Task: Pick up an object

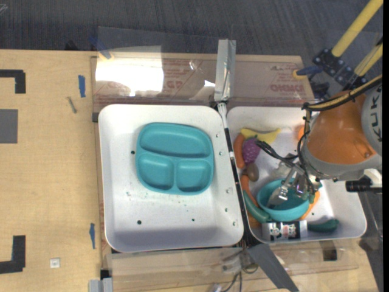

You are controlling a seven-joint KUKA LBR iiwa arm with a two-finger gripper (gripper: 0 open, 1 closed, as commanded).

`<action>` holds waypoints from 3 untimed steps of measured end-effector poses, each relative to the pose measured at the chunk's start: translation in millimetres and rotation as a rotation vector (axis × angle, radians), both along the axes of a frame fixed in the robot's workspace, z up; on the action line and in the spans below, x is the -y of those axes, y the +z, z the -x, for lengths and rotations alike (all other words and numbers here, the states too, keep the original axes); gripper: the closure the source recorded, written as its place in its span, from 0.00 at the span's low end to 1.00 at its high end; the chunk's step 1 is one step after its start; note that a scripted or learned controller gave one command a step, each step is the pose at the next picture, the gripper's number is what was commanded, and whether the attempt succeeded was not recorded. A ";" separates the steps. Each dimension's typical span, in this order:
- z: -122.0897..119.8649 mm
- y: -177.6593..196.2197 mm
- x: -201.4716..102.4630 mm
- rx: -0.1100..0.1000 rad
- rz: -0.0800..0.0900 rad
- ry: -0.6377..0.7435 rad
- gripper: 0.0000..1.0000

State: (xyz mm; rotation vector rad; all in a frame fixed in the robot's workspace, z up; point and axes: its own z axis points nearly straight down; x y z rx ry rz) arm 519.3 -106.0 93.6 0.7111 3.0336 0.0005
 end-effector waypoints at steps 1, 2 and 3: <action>-77.1 51.0 33.0 -0.011 -0.002 0.034 0.00; 9.1 -3.5 75.9 -0.009 -0.001 0.012 0.00; 27.3 0.6 104.8 0.014 0.001 -0.086 0.00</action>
